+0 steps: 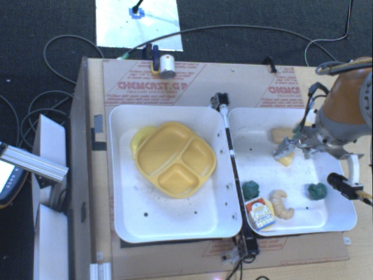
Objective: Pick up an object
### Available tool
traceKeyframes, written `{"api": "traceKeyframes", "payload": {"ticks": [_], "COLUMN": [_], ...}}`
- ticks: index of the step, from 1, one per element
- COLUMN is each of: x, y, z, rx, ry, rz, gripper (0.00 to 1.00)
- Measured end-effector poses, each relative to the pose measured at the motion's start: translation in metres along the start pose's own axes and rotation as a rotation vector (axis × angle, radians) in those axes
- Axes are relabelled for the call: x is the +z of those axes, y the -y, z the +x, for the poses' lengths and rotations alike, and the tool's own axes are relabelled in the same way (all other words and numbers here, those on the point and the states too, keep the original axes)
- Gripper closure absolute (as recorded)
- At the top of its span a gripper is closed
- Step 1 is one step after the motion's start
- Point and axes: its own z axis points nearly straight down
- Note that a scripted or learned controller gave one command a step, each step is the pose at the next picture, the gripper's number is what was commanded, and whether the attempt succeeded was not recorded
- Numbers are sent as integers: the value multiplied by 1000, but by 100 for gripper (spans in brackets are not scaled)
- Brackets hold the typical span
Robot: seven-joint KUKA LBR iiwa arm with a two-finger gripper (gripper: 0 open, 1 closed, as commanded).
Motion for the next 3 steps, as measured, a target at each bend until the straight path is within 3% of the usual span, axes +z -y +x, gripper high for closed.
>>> {"api": "traceKeyframes", "payload": {"ticks": [1,2,3], "x": [59,57,46], "y": [-27,-98,-99], "z": [-38,-7,-8], "rx": [3,-2,-5], "ry": [1,0,3], "rz": [0,-3,-5], "gripper": [0,0,100]}}
